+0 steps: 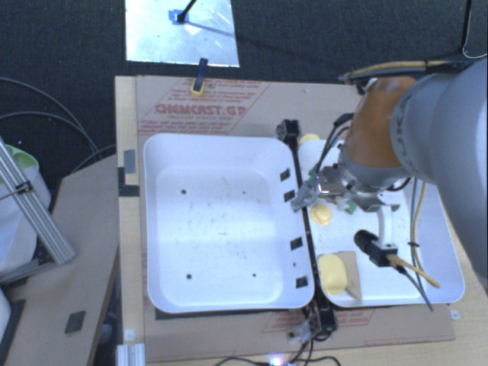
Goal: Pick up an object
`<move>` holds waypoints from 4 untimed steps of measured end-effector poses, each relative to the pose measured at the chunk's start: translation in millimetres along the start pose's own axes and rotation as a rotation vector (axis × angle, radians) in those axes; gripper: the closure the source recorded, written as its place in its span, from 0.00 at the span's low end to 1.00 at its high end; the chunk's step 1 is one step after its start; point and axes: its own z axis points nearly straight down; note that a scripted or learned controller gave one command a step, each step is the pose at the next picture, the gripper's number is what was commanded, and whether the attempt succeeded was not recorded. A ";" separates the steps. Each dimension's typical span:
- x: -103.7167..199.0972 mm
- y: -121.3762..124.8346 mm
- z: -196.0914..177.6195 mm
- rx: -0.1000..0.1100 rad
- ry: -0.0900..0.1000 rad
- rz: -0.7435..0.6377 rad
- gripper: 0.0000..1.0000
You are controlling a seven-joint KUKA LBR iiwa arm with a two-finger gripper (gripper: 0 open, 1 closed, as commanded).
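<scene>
In the camera view the arm (412, 128) reaches low into the right bin (446, 280), its gripper (324, 197) just above a small yellow piece (322, 215) by the left wall; whether it grips I cannot tell. A larger yellow block (332, 273) lies nearer, untouched, and the left bin (221, 227) sits beside. Judging by this, nothing is lifted yet, so the pick remains to be done.

Arm (438, 120): thick rounded grey casing, smooth matte finish. Orange band (377, 120) above wrist, broad, glossy, curved. Grey ring below band. Black cables looping beside wrist; yellow cable trailing down arm's side. Gripper (313, 193): small metallic silver assembly, some green detail near mount. Black bracket block lower down.
</scene>
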 end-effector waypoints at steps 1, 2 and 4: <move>20.7 1.7 -11.7 0.004 0.029 -0.027 1.00; -40.6 -81.4 -43.2 0.002 -0.003 0.006 1.00; 24.3 -52.0 -158.1 -0.012 0.002 -0.008 1.00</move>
